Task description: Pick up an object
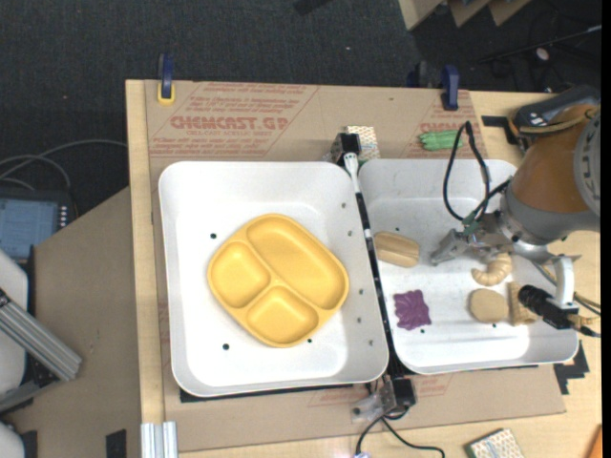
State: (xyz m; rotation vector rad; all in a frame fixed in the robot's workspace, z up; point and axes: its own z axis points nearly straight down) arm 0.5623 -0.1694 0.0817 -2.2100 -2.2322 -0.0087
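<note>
Grey two-finger gripper (pixel 449 249) hangs spread open, grasping nothing, mid right white bin (pixel 420 351), beside a tan oval block (pixel 395 249).

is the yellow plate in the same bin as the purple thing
No, the yellow plate lies in the left bin, while the purple thing lies in the right bin.

A yellow divided plate (pixel 277 279) lies in the left bin (pixel 181 256). In the right bin (pixel 410 194), the gripper (pixel 456 244) hangs low near a tan piece (pixel 396 249), with a purple piece (pixel 411 309) nearer and other tan pieces (pixel 489 303) to the right.
</note>
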